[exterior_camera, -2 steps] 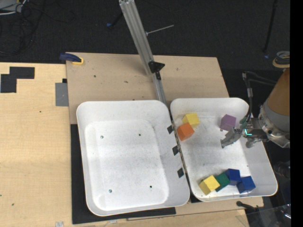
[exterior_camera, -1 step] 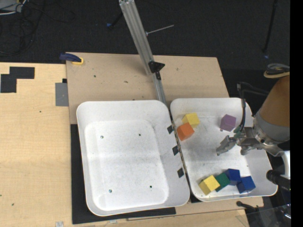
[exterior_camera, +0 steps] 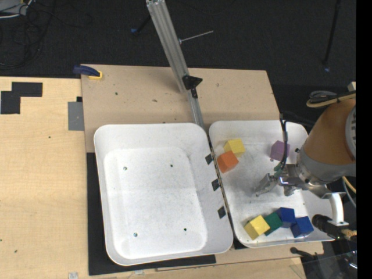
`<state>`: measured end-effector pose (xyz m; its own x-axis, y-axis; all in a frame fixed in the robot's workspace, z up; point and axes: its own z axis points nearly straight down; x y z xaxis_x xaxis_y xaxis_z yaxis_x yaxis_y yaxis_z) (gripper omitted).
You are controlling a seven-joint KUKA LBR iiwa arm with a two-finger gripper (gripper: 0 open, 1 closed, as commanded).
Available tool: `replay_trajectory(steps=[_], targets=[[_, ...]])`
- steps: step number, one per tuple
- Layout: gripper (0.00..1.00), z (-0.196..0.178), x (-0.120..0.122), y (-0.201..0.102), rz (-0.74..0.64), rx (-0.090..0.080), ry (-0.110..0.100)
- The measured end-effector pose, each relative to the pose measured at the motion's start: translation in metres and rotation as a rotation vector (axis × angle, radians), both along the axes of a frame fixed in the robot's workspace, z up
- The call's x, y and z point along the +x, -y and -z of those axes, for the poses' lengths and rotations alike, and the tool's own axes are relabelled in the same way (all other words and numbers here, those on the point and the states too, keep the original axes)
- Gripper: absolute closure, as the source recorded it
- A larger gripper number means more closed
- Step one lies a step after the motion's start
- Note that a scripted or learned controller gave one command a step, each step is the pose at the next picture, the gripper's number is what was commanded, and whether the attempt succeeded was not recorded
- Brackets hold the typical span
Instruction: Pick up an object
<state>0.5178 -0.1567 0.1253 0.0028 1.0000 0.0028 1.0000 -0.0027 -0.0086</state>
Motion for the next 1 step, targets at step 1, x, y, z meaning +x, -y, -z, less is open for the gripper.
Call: replay_trajectory(steps=[1], targets=[[0.0,0.034,0.0005,-0.0005,0.002,-0.001,0.006]])
